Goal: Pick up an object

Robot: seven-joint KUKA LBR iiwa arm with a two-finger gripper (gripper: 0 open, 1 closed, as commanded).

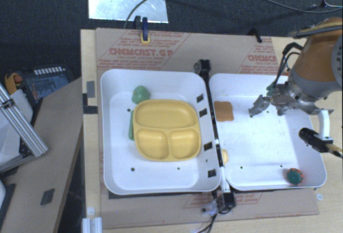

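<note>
The pincer (259, 106) hangs over the right bin (268, 175), apparently spread and grasping nothing. Just to its left lies a brown toast piece (223, 111); a small green-orange object (293, 175) sits well below it, toward the bin's near corner.

The arm (320, 60) is a rounded, thick-bodied machine with a broad orange band wrapped around its bulging upper section, a thin pale-grey strip capping the band at the top and a smooth grey shell beneath it. Below the grey shell sits a darker metal wrist block, boxy and cluttered with small fittings. A thin black cable loops out from the side of the orange section and runs down toward the wrist. From the block extends the gripper (259, 107), a slim assembly of dull grey metal ending in narrow jaws with angular tips.
</note>
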